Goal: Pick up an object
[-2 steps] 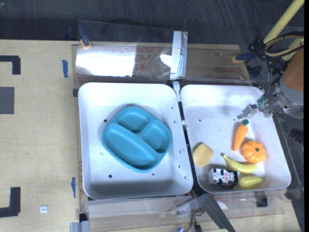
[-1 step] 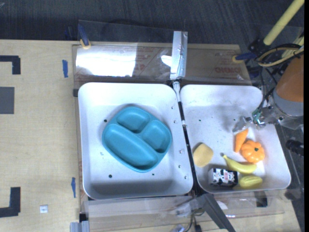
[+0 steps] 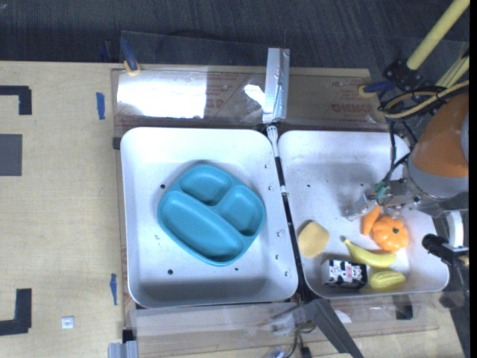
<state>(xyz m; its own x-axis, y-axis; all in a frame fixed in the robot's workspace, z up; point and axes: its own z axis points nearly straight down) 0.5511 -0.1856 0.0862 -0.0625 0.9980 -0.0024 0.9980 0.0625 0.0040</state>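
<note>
nearest, in the right bin (image 3: pixel 320 155), lie a black-and-white carton (image 3: pixel 346 273), a small yellow-green piece (image 3: pixel 387 279) and a curved, smooth banana (image 3: pixel 370 254), with a pale yellow rounded lump (image 3: pixel 313 238) to their left. beyond, the gripper (image 3: pixel 381 198) sits just above a ribbed orange pumpkin (image 3: pixel 389 231); its opening and grasp can't be told. a glossy teal divided tray (image 3: pixel 212 212) fills the left bin (image 3: pixel 141 200).

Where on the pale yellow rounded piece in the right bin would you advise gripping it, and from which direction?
Probably straight from above, across the middle of the pale yellow rounded piece. It lies flat on the right white bin floor, apart from the yellow banana and the black-and-white carton, so its sides look free.
</note>
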